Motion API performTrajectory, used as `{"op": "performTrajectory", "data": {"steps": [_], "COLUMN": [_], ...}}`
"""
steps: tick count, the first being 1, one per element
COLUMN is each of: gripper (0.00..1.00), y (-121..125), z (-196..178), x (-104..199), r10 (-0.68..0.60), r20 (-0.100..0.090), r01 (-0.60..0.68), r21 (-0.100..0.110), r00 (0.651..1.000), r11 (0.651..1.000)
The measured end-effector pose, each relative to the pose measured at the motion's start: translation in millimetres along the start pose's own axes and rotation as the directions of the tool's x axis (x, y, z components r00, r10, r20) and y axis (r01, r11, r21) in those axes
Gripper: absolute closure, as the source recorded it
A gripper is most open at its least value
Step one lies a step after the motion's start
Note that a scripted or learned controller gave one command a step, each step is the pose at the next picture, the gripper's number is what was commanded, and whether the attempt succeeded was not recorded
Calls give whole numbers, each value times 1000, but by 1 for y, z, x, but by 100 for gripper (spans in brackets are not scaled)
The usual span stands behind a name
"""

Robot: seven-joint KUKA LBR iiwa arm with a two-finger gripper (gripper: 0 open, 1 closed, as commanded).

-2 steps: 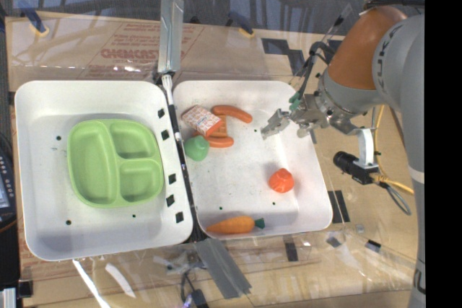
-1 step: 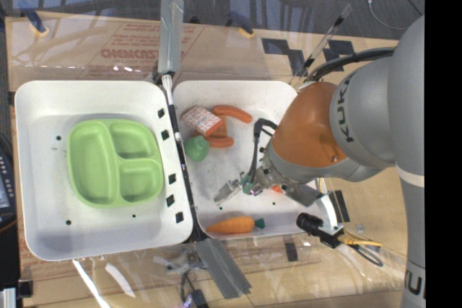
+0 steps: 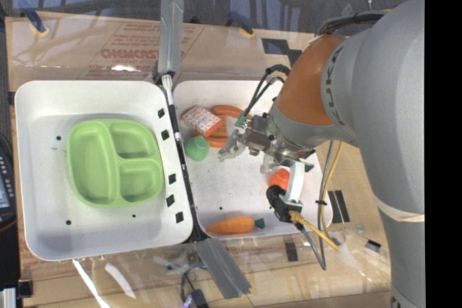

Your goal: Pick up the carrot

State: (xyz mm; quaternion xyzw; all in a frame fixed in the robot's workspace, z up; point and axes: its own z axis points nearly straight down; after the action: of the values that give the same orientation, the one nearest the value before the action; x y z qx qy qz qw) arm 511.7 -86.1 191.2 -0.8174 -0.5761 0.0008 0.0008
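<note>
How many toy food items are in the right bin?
4 visible: a carrot by the near wall, a green round piece near the divider, an orange-and-white packet, and a sausage-like piece beside it. The arm may hide more.

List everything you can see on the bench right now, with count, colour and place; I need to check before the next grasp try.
carrot: 1, orange with a green end, lying along the near edge of the right bin
green round item: 1, green, right bin beside the divider
boxed item: 1, orange and white, far left part of the right bin
sausage-like item: 1, orange-red, just behind the boxed item
divided plate: 1, light green, three compartments, middle of the left bin
bins: 2, white, side by side on the bench
arm: 1, grey with an orange band, reaching in from the right
gripper: 1, metal, over the right bin, apart from the carrot
</note>
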Motion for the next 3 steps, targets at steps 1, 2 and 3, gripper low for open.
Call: {"op": "performTrajectory", "data": {"steps": [1, 2, 3], "gripper": [0, 0, 0], "y": [30, 11, -7], "z": [-34, 17, 91], "x": [-33, -81, -71], "r10": [531, 213, -461], "r20": [1, 0, -3], "r01": [-531, -213, 461], "r21": [2, 5, 2], "r00": [848, 977, 888], "r11": [848, 977, 888]}}
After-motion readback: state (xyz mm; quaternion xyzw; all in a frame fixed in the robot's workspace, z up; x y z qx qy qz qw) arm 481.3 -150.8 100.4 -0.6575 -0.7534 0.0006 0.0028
